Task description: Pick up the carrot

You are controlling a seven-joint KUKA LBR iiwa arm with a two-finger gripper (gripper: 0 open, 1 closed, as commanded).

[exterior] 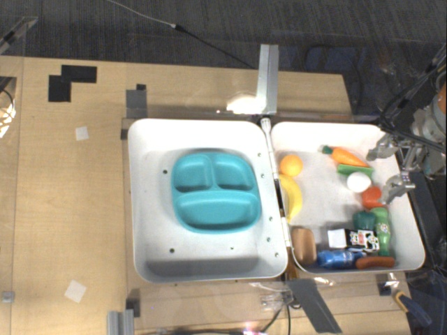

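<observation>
The carrot (347,157) lies near the far edge of the right bin (314,135), tilted, its green top toward the middle of that edge and its orange tip pointing to the right wall, and nothing sits on top of it. The gripper (392,166) hangs over the bin's right edge, just beside the carrot's tip, its two fingers spread wide with nothing between them; I would judge it is lining up for the reach rather than closing. A white egg (358,181) sits just beside the carrot on the near side, with a red piece (371,197) a little nearer still, so a sloppy descent could nudge those instead. The orange (290,165) and banana (292,195) keep to the left wall, well apart from the work. The near edge is crowded with a green bottle (381,230), a blue piece (336,258) and a brown one (303,244). The left bin (143,187) carries a teal divided tray (215,190) in its middle
</observation>
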